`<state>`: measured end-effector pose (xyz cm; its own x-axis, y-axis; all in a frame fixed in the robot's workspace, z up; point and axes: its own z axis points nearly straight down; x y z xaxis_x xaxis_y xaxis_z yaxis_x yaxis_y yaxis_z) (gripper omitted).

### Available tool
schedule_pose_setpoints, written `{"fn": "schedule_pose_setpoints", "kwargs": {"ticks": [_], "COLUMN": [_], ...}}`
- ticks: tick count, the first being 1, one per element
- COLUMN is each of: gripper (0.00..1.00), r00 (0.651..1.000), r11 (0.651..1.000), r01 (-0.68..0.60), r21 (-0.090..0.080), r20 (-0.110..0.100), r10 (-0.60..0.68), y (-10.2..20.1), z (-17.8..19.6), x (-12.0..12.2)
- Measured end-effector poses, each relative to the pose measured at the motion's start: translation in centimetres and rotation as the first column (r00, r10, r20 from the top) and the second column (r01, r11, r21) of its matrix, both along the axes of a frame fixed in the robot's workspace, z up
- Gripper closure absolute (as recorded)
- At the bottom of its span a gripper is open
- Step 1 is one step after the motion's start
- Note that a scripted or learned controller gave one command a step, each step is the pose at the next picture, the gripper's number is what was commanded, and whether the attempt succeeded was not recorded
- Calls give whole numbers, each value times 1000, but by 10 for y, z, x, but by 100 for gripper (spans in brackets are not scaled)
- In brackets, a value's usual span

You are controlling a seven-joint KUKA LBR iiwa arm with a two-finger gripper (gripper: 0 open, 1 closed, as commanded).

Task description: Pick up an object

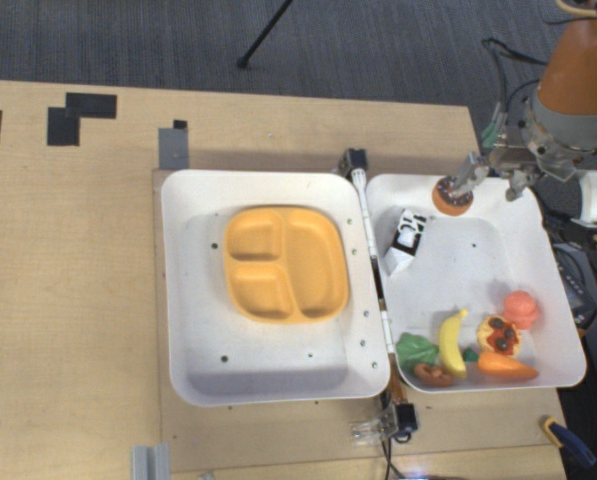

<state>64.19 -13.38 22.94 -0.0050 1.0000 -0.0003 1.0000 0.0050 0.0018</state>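
1. Pincer first: my gripper (pixel 490 175) hangs at about one o'clock over the right bin (pixel 538 268), its metal fingers spread open with nothing between them. I judge it sits here, at the bin's far rim, to come down on the nearest piece.
2. Going left to right from there: the left bin (pixel 198 298) bears an orange divided plate (pixel 283 264) at its centre, well apart from my reach.
3. A black-and-white packet (pixel 406 236) lies tilted at ten o'clock in the right bin, against the wall shared with the left one.
4. A small round thing (pixel 453 197), orange-rimmed with a dark top, sits at twelve o'clock, just beside my fingers on their left. It looks the likeliest object to pick: small, compact, standing clear of the rest.
5. Toy food crowds the five-to-six o'clock corner: a green leaf (pixel 415 349), a banana (pixel 451 340), a carrot (pixel 505 367) and a pink ball (pixel 520 309), touching or nearly so, hence harder to single out.
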Motion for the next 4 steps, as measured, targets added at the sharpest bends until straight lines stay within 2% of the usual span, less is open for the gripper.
{"fn": "schedule_pose_setpoints", "kwargs": {"ticks": [1, 2, 3, 4], "gripper": [0, 0, 0, 100], "r00": [1000, 998, 1000, 1000], "r11": [1000, 998, 1000, 1000], "r01": [18, 55, -8, -11], "r21": [2, 1, 0, 1], "r20": [-3, 9, 1, 5], "r10": [-18, -55, 8, 11], "y": [52, 50, 49, 50], "z": [-84, -91, -100, -89], "x": [-20, -30, -26, -25]}}
